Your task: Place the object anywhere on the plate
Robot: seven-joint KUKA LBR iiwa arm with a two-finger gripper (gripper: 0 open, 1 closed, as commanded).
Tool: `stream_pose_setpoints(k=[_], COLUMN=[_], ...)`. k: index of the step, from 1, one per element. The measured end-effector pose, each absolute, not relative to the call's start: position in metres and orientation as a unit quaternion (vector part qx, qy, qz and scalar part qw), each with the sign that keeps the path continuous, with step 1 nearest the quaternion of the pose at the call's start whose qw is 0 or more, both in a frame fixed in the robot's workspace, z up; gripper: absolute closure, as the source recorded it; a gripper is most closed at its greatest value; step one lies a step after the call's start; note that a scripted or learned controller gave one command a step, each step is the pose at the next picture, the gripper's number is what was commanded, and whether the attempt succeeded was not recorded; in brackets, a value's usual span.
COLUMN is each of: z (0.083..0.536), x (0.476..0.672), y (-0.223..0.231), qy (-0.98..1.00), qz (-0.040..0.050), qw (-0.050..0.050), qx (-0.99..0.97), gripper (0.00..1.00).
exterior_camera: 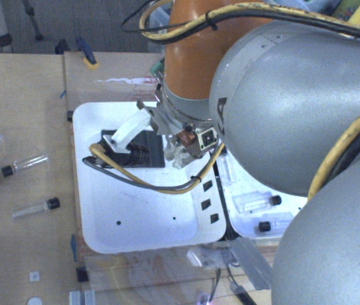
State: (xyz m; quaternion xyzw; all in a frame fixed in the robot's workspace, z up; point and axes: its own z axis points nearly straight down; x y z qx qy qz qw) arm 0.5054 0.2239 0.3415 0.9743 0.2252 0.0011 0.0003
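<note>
I cannot tell the jaws' state above the left bin [103,227]. The vial [254,203] looks light, slick, brittle; I would grip mid-barrel.

The left bin [142,234] has open white floor across its near and left parts. The grey arm [282,107] crowds its far right corner and overhangs most of the right bin [243,220], where a capped clear tube [256,203] and a second capped tube [275,225] lie close together.
</note>
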Motion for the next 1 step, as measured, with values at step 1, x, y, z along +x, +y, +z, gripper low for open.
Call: stream_pose_setpoints(k=[1], z=[0.189], x=[0.4789], y=[0.2232], qy=[0.158], qz=[-0.0013], qw=[0.0], qx=[0.987], gripper=[1.0])
